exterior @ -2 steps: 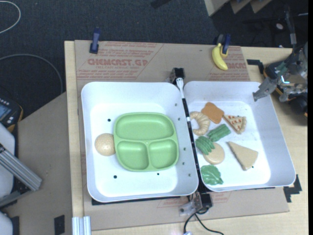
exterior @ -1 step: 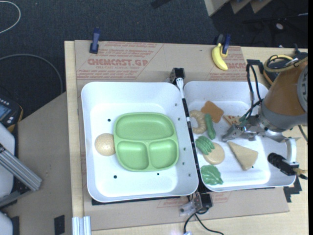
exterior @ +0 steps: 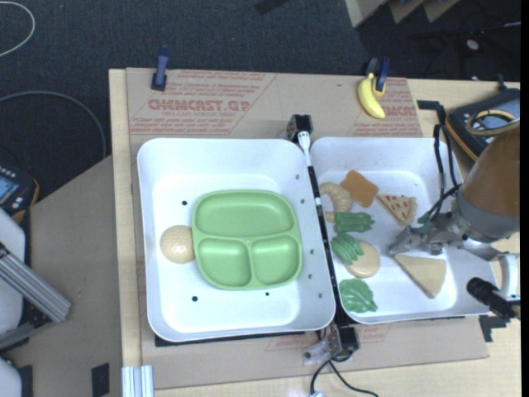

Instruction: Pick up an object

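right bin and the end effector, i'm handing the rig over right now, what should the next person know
End effector: low in the right bin, fingers hard to read, nothing visibly between them.
Things: cheese wedge just below it, waffle slice just above; brown square, ginger-like piece, three green leafy pieces and a tan round further left.
Left bin: green divided plate, tan ball beside it.
Done: nothing lifted. Left: grasp and raise one object.

A pale wedge of cheese [exterior: 423, 272] lies flat in the right bin [exterior: 388, 149]. It sits just under my hand [exterior: 413, 240], near the bin's front right corner.
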